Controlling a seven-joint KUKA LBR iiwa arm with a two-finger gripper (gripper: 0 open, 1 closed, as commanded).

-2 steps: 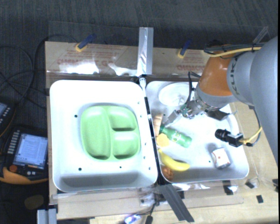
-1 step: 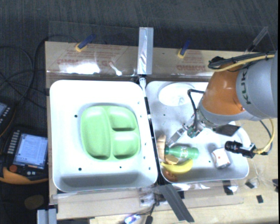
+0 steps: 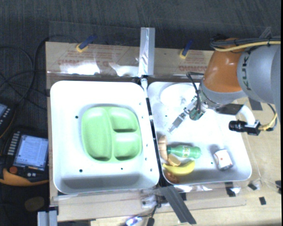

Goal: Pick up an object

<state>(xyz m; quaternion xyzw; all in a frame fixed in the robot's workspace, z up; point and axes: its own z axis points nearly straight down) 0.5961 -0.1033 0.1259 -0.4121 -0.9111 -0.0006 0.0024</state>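
Down in the right bin, the pincer hangs over bare white floor near the divider; whether it is spread or pressed together cannot be told. Below it, apart from it, lie a green bottle and a banana, with a small white box further right. A green divided tray sits in the left bin.
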